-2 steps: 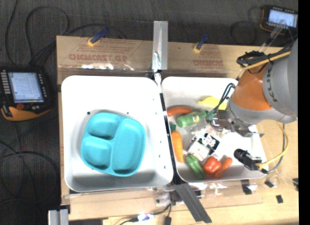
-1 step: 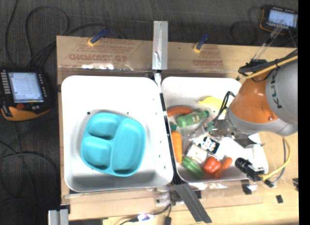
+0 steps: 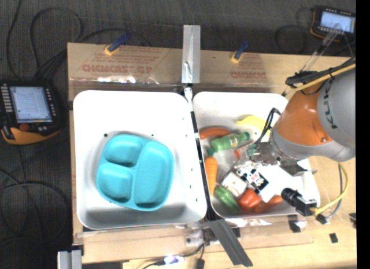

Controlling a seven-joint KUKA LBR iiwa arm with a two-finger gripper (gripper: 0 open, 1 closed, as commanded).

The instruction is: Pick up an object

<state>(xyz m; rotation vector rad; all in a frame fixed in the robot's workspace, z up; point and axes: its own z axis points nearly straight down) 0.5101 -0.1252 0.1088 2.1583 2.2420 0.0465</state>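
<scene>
Claw (image 3: 250,172) low in right bin (image 3: 202,146), fingers lost among toy food, cannot tell its grip; arm (image 3: 315,120) bent in from right.

Plate (image 3: 136,172) in left bin (image 3: 87,111)

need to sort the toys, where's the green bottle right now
The green bottle lies in the right bin, toward its upper left, just above the carrot and left of the end effector.
</scene>
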